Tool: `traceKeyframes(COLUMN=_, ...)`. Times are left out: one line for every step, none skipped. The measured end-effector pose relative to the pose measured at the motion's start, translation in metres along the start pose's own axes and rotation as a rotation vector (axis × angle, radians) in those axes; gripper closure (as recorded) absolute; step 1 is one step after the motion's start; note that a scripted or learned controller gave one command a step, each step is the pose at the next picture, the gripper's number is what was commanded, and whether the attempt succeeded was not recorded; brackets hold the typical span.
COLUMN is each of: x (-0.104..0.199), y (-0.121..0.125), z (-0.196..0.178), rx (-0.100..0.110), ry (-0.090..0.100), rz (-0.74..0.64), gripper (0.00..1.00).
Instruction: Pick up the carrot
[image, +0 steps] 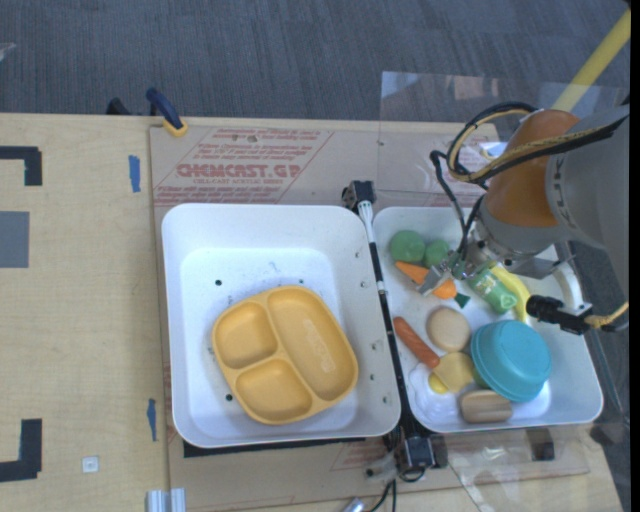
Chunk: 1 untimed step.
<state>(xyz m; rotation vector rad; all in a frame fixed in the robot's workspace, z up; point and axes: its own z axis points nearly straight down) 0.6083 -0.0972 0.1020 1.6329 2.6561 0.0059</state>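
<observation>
Two shallow white plastic bins are sitting side by side on a cardboard sheet (250, 155) that is covering part of a pale wooden bench (75, 300). The left bin (190, 250) is carrying a glossy yellow plate (285, 353) with three rounded compartments, lying toward its near edge.

The right bin (585, 385) is crowded. The carrot (411, 270), a short orange wedge tapering to a point, is lying near the bin's left wall in the far half, just in front of two dull green lumps (417, 246). The gripper (448, 275) is hanging right beside the carrot's thicker end, its metal tips reaching down among the toys; whether they are spread or pinched on anything cannot be told, since the tips are small and tangled with the colours beneath them.

A yellow banana (513, 287) and a pale green block (490, 290) are lying just right of the gripper. A long orange-red sausage (415, 340) is slanting along the left wall nearer the front. A smooth tan egg (448, 328) is sitting beside it, with a yellowish lump (453, 372) and a brown bread-like piece (486, 405) toward the near edge. A teal bowl (511, 360), rounded and matte, is resting upside down toward the bin's right side.

The grey arm (590, 185) with its orange band is reaching over the bin's far right corner, covering that part, and looping cables are trailing across the right rim.
</observation>
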Motion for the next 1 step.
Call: traceKeyframes(x=0.0637, y=0.0394, z=-0.0861, rx=0.009, ry=0.014, rz=0.156, gripper=1.00)
